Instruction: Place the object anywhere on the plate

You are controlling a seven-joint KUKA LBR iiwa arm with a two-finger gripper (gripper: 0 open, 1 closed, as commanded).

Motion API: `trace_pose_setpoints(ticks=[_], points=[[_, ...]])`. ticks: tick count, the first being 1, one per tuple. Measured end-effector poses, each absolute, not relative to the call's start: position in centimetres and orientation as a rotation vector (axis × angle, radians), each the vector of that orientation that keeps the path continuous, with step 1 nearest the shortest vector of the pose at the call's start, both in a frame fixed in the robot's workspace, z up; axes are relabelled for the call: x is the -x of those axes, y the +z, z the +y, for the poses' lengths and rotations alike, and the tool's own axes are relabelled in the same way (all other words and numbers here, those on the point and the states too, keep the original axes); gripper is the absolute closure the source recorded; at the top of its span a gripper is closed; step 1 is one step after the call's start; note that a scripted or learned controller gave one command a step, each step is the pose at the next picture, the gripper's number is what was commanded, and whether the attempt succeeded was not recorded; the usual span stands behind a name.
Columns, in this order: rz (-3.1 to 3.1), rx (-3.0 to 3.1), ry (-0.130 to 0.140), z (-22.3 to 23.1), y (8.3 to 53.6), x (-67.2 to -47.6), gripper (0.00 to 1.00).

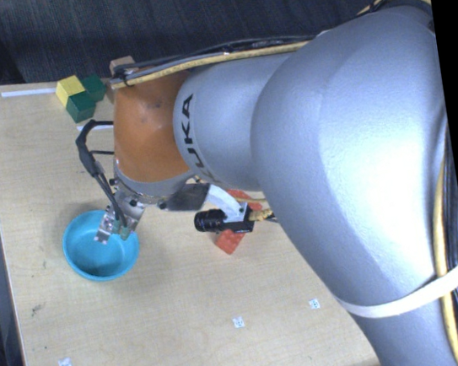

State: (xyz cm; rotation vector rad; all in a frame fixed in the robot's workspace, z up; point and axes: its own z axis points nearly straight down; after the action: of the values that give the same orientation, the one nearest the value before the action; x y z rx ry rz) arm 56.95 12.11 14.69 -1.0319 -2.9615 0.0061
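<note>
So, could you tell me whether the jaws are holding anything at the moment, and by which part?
It cannot be told. The gripper sits over the blue plate, but its tip is too small and blurred to show any object in it.

Big grey arm (pixel 338 170) coming in from the right, orange band (pixel 146 130) above the wrist. Gripper (pixel 115 229) down over the right rim of a blue plate (pixel 95 257) on a pale wooden bench (pixel 194 345). Red block (pixel 229 242) just beside. Yellow block (pixel 69 89) touching green block (pixel 87 99) at the far edge.
</note>
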Motion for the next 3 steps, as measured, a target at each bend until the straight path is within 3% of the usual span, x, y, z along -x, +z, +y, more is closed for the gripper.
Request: trace_pose_setpoints(ticks=[1,2,3], points=[[-2.809,1.392,0.011,18.4,9.8,-49.3,1.00],[-2.764,1.487,0.005,10.9,14.9,-53.2,1.00],[-2.422,1.991,0.011,19.3,10.9,-48.4,1.00]])
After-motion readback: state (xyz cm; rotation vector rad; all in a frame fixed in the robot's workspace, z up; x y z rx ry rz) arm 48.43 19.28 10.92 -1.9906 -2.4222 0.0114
